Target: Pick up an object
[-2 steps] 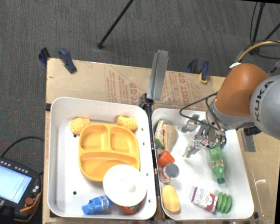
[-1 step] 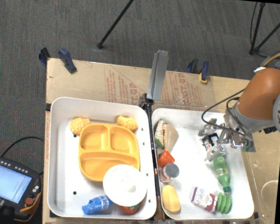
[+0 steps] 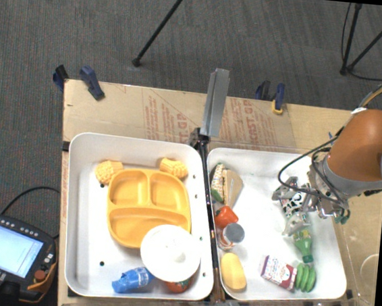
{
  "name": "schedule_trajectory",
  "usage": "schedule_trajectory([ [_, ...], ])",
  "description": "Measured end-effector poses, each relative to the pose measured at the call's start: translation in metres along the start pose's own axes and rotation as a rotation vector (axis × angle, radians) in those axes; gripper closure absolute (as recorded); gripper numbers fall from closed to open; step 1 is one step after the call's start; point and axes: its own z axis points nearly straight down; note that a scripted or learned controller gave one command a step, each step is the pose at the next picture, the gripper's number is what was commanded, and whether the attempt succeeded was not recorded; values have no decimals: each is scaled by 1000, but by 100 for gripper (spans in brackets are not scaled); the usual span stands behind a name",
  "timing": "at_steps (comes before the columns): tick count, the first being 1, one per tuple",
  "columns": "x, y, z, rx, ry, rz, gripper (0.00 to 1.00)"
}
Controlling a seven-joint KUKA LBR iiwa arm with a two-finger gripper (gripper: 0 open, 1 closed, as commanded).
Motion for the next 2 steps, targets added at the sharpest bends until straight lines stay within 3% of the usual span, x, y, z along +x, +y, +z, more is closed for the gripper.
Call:
schedule_trajectory([
  [1, 89, 16, -10, 13, -38, -163, 0],
  [2, 93, 19, -15, 5, -18, -168, 100],
])
